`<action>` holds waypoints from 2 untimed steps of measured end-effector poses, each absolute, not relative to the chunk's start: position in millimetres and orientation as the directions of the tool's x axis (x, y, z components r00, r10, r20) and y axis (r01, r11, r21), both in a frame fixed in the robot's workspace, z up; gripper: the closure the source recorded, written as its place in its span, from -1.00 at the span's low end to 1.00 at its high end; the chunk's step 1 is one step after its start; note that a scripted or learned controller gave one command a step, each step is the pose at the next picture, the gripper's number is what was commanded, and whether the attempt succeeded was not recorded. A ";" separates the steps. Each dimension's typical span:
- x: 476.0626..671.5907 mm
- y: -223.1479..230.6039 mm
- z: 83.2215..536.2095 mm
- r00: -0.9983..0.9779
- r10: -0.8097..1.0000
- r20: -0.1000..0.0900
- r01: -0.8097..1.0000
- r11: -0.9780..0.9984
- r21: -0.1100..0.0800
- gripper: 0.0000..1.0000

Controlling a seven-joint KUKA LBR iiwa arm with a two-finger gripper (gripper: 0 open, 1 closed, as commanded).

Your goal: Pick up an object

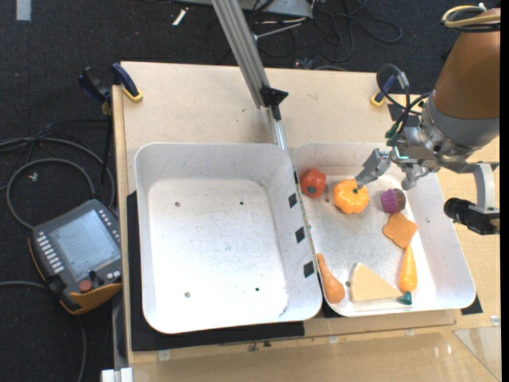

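The right bin (453,245) holds several toy foods: a red tomato (313,182), an orange pumpkin (351,197), a purple round piece (391,200), an orange slab (400,230), a carrot (407,269), a pale cheese wedge (372,283) and a long orange vegetable (331,279). My gripper (391,175) hangs over the back of this bin, open, with its fingers spread wide. One fingertip (364,177) is just above the pumpkin, the other is near the purple piece. Nothing sits between the fingers.
The left bin (159,173) stands beside the right one, sharing a raised middle rim. A slanted metal rail (246,50) runs down to the bins' back edge. A teach pendant (79,249) lies off the bench at the left.
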State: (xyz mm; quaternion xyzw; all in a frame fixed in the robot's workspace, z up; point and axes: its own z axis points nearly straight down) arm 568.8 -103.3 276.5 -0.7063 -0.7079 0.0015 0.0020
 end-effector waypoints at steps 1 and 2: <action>569.4 -103.4 278.9 0.000 1.000 0.000 1.000 0.000 -0.001 -1.00; 569.5 -99.9 214.8 0.001 1.000 0.001 1.000 -0.001 -0.007 -1.00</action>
